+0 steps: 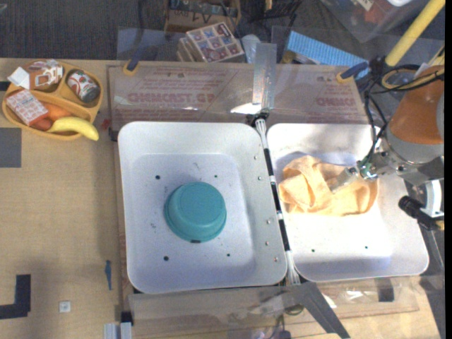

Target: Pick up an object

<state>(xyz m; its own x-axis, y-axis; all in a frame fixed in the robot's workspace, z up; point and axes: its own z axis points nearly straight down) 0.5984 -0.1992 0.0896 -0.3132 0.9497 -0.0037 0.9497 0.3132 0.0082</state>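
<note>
Here is the orange cloth [318, 189], crumpled in the right bin [367, 260], heaped toward the ten o'clock part of the bin floor, its left edge close against the wall the two bins share. By the look of it this is soft, light stuff: it will sag and drape rather than hold a shape, and it may stretch out long as it lifts. It is not fragile or slippery, I judge, but a shallow pinch could catch just one thin layer and slide off. The best hold looks like a raised fold, where the fabric bunches thick, such as the ridge near the middle of the heap or the rumpled part at its three o'clock side.

And that is just where the gripper [351, 177] is, down at the cloth's three o'clock edge, tip low against the fabric. Whether it is pinching cloth, I cannot tell; the tip is too small and blurred against the folds.

The arm [417, 119] comes in from three o'clock, its orange band high over the bin's right rim, wrist angled down and toward nine o'clock.

Over at nine o'clock, well apart, the left bin [141, 154] holds a teal bowl [195, 211], upside down. At the bench's far ten o'clock corner sits a yellow tray [14, 111] of toy food.
</note>
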